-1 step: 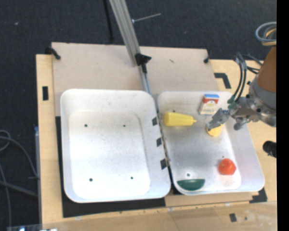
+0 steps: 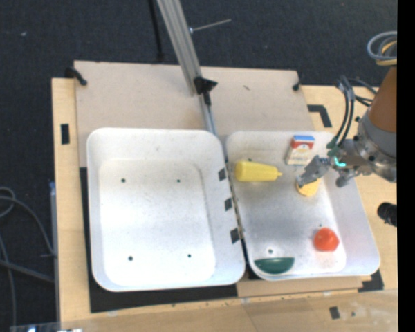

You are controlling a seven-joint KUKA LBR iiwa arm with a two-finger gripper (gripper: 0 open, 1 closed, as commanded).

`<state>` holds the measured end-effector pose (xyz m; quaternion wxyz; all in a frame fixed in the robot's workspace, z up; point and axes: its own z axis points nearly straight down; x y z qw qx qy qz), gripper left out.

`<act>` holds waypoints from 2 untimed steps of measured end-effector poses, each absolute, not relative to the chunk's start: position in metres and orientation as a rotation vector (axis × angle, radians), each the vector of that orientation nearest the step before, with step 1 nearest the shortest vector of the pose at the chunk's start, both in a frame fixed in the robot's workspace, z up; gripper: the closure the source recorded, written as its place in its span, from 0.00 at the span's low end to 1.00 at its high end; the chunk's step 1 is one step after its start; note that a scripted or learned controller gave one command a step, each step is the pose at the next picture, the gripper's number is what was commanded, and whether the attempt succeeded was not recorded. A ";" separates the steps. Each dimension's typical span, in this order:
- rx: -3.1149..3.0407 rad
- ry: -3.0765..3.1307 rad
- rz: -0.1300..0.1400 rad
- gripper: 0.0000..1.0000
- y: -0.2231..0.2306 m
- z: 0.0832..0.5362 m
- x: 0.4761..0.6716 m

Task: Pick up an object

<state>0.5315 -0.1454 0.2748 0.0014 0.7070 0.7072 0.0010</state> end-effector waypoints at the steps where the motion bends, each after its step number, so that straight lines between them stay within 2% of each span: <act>1: 2.223 2.219 -0.004 0.00 -0.148 0.230 0.539; 2: 2.225 2.222 -0.006 0.00 -0.156 0.171 0.535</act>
